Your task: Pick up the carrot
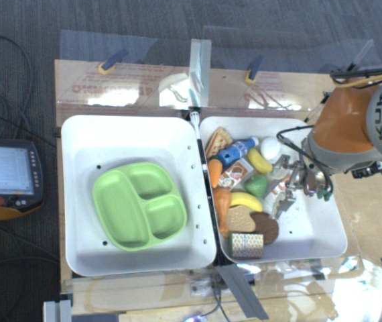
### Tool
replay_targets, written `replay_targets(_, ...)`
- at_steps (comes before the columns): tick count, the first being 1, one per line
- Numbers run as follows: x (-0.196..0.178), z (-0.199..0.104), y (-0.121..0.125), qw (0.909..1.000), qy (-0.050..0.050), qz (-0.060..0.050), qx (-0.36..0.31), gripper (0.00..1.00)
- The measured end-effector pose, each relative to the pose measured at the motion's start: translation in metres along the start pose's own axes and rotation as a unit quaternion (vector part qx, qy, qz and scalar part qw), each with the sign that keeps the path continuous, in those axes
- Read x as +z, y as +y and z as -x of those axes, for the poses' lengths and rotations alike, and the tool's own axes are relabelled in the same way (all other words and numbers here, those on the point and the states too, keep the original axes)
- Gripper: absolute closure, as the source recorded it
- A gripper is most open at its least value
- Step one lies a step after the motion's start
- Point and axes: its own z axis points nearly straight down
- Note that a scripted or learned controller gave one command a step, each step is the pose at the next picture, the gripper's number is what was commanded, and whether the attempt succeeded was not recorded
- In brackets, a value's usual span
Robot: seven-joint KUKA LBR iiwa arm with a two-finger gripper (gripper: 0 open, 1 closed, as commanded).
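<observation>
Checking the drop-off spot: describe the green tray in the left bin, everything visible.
The green tray is light green, plastic-looking, with rounded corners and three compartments: one large on its left, two smaller on its right. It lies flat and slightly rotated on the floor of the left bin, roughly centred, apart from the walls. Nothing lies in it.

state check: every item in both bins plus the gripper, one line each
carrot: lying along the right bin's left wall, not gripped
gripper: low over the right bin, beside the food pile
green divided plate: flat in the left bin
banana: lying in the pile, beside the carrot
blue bottle: on its side
bread slice: flat, near the front of the pile
pendant: screen lit, left of the bench
</observation>
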Motion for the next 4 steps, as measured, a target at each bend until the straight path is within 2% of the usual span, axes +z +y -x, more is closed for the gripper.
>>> replay_targets(1,0.023,0.046,0.055,0.9973,-0.011,0.0,0.073,0.0)
replay_targets(2,0.024,0.061,0.076,0.9833,0.001,-0.009,0.182,0.0)
replay_targets(3,-0.024,0.081,0.078,0.928,-0.006,0.0,0.373,0.0)
replay_targets(4,-0.071,0.076,0.16,0.8982,-0.006,0.001,0.439,0.0)
